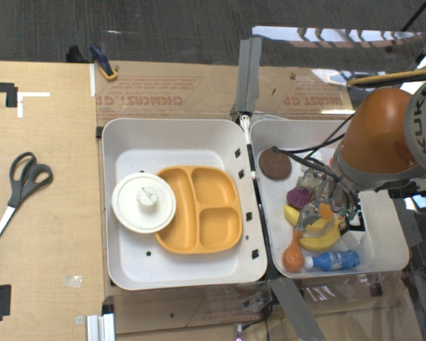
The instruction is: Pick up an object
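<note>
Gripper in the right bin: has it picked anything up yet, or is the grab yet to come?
Done: the gripper is down among the right bin's toys, over the banana. In hand: nothing visibly lifted. Left: grasp and raise one item; banana, purple toy and blue bottle lie in the bin.

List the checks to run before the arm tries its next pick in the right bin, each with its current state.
1. Gripper over the right bin: ok.
2. Target under it, the banana: ok.
3. Banana free of neighbours: not ok, the blue bottle and orange pear-shaped toy crowd it.
4. Anything held by the gripper: cannot tell.
5. Cables away from the brown disc: cannot tell.
</note>
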